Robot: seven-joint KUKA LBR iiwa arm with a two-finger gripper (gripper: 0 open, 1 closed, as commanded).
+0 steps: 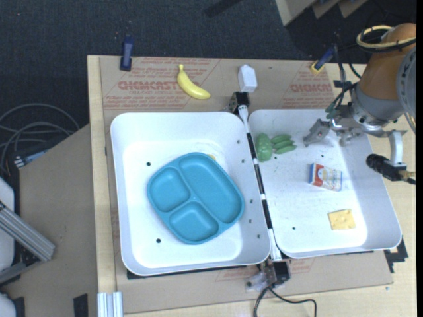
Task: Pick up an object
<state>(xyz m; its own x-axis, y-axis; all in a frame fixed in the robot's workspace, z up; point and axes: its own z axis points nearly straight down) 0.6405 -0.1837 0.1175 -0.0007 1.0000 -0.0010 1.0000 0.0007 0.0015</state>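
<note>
Hovering: gripper (328, 128), grasp state unclear | smooth blue three-compartment tray (193, 197) | flat yellow cheese-like wedge (342, 220)

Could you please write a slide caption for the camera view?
End effector above the right bin near green toy, small carton and cheese piece; blue divided plate in left bin.

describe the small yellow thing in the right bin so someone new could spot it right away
Start at the right bin, the one without the blue tray. Go to its near right corner: the yellow cheese wedge lies there alone. It is flat and holed, unlike the white carton and green vegetable.
</note>
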